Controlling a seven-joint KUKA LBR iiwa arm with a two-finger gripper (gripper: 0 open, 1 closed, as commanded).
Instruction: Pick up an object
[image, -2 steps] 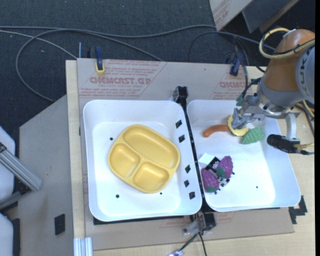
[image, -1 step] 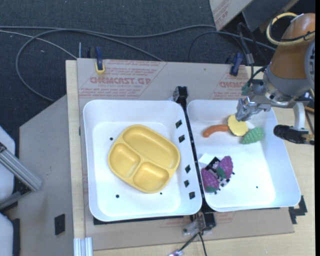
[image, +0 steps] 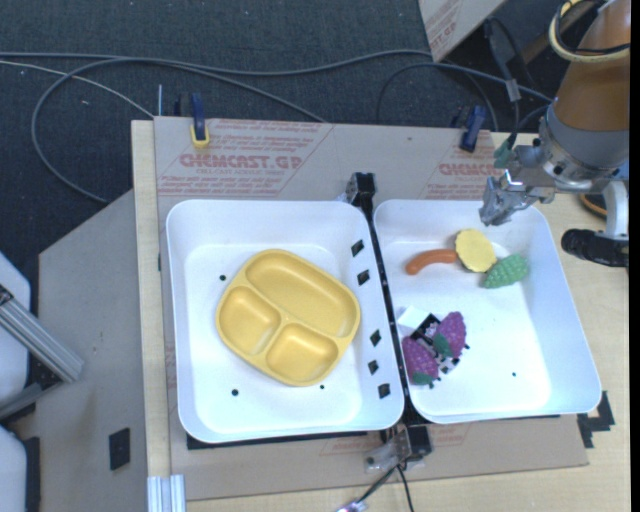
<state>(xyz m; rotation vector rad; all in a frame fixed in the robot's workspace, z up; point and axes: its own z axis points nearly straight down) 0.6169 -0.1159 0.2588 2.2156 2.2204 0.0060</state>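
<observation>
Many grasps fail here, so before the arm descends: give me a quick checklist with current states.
1. Gripper above right bin: ok, over its far edge.
2. Grasp state: cannot tell.
3. Nearest targets free: ok; yellow piece, orange sausage and green piece lie uncovered, though touching.
4. Purple grapes reachable: ok, but beside the divider.
5. Yellow tray out of the way: ok, in the left bin.

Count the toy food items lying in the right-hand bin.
4: orange sausage, yellow piece beside it, green piece to its right, purple grapes nearer the divider. Something may hide under the grapes.
</observation>
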